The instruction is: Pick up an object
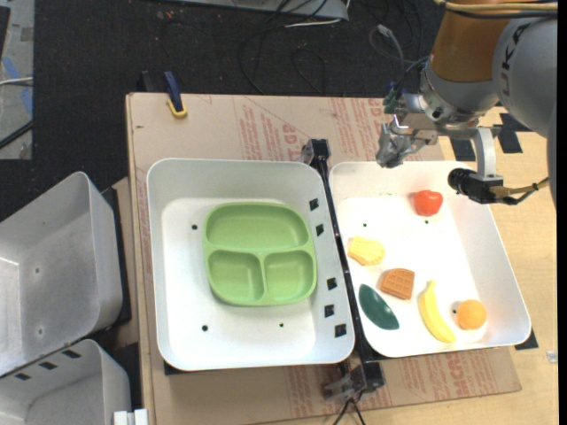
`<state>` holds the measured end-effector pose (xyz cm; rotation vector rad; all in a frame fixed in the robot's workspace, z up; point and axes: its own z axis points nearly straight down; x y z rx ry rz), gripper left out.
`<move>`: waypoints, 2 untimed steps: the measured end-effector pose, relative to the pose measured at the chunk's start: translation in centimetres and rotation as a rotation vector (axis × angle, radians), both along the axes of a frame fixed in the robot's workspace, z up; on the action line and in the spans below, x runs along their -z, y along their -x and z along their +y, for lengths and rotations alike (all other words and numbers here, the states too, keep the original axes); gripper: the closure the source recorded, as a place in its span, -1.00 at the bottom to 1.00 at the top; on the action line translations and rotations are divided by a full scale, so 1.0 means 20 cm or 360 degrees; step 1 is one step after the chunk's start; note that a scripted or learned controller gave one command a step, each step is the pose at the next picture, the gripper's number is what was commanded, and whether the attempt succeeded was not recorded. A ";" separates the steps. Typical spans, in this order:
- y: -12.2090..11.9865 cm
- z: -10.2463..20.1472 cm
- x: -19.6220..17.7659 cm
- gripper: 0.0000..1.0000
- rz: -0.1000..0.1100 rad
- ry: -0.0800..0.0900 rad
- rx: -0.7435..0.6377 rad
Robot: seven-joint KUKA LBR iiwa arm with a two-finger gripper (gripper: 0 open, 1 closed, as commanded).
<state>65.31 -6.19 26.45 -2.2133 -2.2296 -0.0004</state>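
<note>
The right bin (483,246) holds several toy foods. A red tomato (428,202) lies near its far side, a yellow chunk (366,251) at the left, and a brown waffle (398,282) near the middle. A dark green piece (378,308), a banana (435,312) and an orange ball (470,314) sit along the near side. My gripper (392,151) hangs over the bin's far left corner, apart from all of them, with nothing visibly in it.
The left bin (168,237) carries a light green divided plate (261,252). A black divider with clips (330,237) runs between the bins. Grey containers (49,264) stand off the bench to the left. Cables lie on the dark floor behind.
</note>
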 end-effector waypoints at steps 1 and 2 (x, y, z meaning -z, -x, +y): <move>0.06 0.26 0.08 1.00 0.0003 -0.0001 -0.0001; 0.07 0.57 0.08 1.00 -0.0001 -0.0001 -0.0002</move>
